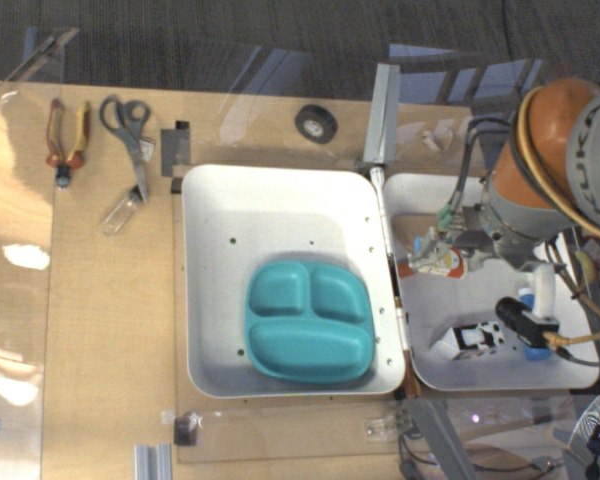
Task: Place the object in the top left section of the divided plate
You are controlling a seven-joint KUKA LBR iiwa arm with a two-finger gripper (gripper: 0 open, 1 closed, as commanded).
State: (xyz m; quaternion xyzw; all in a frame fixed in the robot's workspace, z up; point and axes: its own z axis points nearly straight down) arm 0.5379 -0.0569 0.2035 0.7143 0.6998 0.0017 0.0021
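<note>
Low in the left bin, toward its lower right corner: teal divided plate, open white floor to its left and above. Lower centre of the right bin: black-and-white object. Higher, by that bin's left wall: small orange-and-white object, right at the hand; grip and opening impossible to tell. Far across the worktop: scissors, pliers, tape roll.

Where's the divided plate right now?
In the camera view, the teal divided plate sits in the left bin, toward its lower right corner, beside the right bin.
</note>
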